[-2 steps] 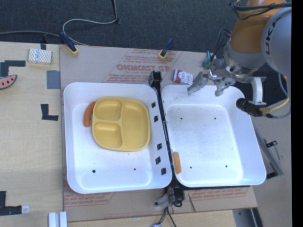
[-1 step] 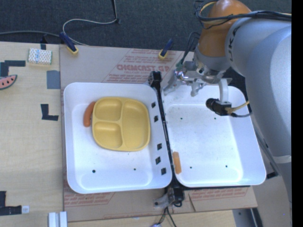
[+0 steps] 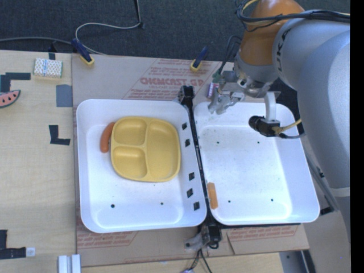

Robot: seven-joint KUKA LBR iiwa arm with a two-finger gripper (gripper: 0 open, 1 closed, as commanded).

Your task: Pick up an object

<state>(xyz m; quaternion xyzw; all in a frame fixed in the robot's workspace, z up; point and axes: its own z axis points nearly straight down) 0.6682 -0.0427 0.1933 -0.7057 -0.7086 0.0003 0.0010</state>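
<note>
A yellow divided plate (image 3: 145,148) lies in the left bin (image 3: 96,209). An orange sausage-shaped piece (image 3: 105,138) rests against the plate's left edge. A smaller orange piece (image 3: 212,195) lies in the right bin (image 3: 273,203), against its left wall near the front. My gripper (image 3: 220,102) hangs over the far left corner of the right bin, well away from both orange pieces. The grey arm with its orange band (image 3: 272,10) comes in from the upper right. I see nothing held at the gripper.
Black clips (image 3: 190,147) run along the seam between the bins. Blue and yellow clamps (image 3: 83,51) (image 3: 199,60) hold the cardboard at the back. A small patterned block (image 3: 48,68) and a watermelon-slice toy (image 3: 8,98) lie on the bench at the left. A black cable fitting (image 3: 263,125) hangs over the right bin.
</note>
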